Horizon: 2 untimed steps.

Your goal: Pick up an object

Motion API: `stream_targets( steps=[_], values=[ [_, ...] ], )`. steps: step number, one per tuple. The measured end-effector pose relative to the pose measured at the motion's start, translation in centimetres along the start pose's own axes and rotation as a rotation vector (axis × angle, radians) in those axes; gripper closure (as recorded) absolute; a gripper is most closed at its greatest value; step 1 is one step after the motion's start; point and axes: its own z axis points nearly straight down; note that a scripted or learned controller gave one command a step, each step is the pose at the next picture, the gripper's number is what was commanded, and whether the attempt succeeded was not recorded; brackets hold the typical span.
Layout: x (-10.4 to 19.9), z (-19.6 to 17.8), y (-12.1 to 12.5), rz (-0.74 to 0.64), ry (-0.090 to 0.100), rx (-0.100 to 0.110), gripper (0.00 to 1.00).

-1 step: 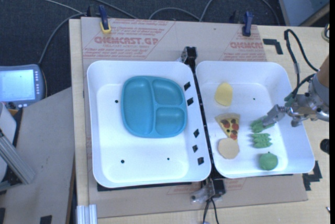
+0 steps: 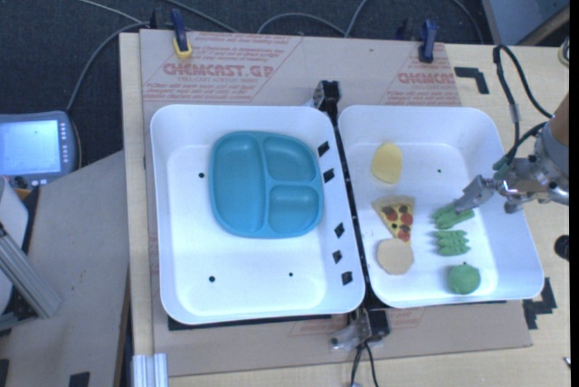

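single fixed camera is looking down at a slant from above the bench (image 2: 136,195), far enough to be framing both white bins (image 2: 181,286) side by side; arm (image 2: 561,141) is entering from frame right.

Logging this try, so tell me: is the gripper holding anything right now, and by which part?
It cannot be told. The gripper sits at the right end of the upper green toy in the right bin, but no grasp is visible.
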Motion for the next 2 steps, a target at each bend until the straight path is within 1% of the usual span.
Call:
stream_targets(
  steps=[1, 2],
  values=[
    [-0.5, 4.4, 0.5, 0.001, 0.001, 0.002, 0.00],
    [0.5, 9.8, 0.8, 0.001, 0.003, 0.004, 0.00]
  ],
)
